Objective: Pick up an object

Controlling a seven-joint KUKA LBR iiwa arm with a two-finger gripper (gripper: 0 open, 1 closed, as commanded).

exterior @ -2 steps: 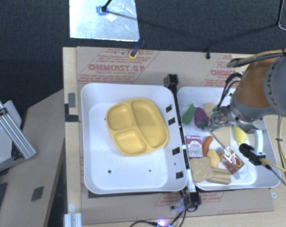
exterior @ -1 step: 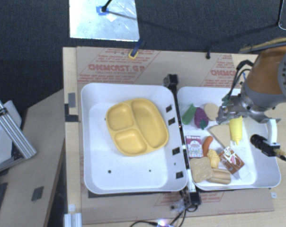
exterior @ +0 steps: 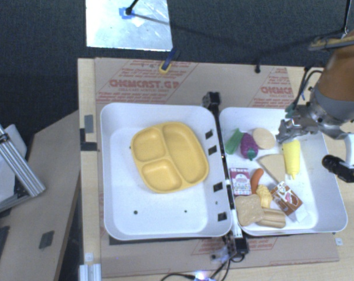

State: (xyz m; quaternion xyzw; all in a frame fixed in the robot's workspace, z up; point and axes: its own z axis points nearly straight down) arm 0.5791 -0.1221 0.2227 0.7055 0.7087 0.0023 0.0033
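A: Arm [exterior: 341, 78] is reaching in from the right, grey with the orange band above the wrist. The gripper [exterior: 289, 134] is hanging over the upper part of the right bin [exterior: 326, 215].

B: Jaw state?

A: Cannot tell. The metal parts are blurring together at this slant, and nothing is showing plainly between them.

B: What is lying under it?

A: A yellow corn cob [exterior: 292, 158] is sitting just below the gripper, its top end touching or nearly touching it; which one, I cannot say. The cob is lying lengthwise, resting on the bin floor.

B: Neighbours?

A: A pale round bun [exterior: 264, 137] is lying just left of the gripper. A purple eggplant [exterior: 249, 146] is sitting beside the bun, with a green piece [exterior: 234, 140] to its left. A pale wedge [exterior: 273, 165] is lying against the cob's left side.

B: Lower half of that bin?

A: A small printed carton [exterior: 241, 181], an orange carrot [exterior: 257, 180], a brown-and-white packet [exterior: 287, 198], a toast slice [exterior: 249, 210] and a bread roll [exterior: 271, 218] are crowding together near the front.

B: Left bin?

A: The left bin [exterior: 118, 215] is holding a yellow divided tray [exterior: 168, 156], three compartments, lying at a slant. Both bins are resting on a cardboard sheet [exterior: 145, 81] on the bench.
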